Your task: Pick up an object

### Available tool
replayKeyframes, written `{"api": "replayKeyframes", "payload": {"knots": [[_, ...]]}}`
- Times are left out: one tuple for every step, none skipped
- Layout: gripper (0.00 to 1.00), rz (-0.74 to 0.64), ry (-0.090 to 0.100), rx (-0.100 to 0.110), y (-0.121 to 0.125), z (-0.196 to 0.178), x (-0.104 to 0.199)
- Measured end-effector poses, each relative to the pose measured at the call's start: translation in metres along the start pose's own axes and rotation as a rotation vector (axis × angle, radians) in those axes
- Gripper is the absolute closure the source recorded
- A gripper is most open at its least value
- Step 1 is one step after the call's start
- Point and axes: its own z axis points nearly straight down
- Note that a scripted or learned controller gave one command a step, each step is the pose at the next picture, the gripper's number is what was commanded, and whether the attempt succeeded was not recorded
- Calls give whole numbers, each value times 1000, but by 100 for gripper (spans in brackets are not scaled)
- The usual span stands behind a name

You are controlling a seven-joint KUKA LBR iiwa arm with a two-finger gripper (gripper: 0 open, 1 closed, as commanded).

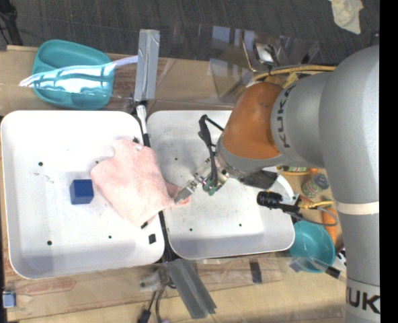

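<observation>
A pink cloth (133, 179) lies in the left bin (24, 247), and its right edge drapes over the divide into the right bin (212, 244). Left of the cloth, a small blue cube (82, 191) rests on the left bin's floor. My gripper (187, 190) reaches in from the right, low over the right bin's left side. Its tip is at the cloth's right corner and looks to touch it. The grey arm with its orange band (253, 130) hides much of the right bin's right half.
A teal scoop (71, 73) lies on the bench behind the left bin. A teal bowl (313, 244) and some small items (313, 184) sit by the right bin's right edge. A crumpled rag (343, 9) lies on the floor far back.
</observation>
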Motion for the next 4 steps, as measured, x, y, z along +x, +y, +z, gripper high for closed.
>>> {"api": "replayKeyframes", "payload": {"knots": [[0, 194, 0, 1, 35, -39, -21], [0, 153, -1, -1, 73, -101, 50], [0, 57, 1, 1, 59, -100, 39], [0, 102, 1, 3, 37, -99, 35]]}}
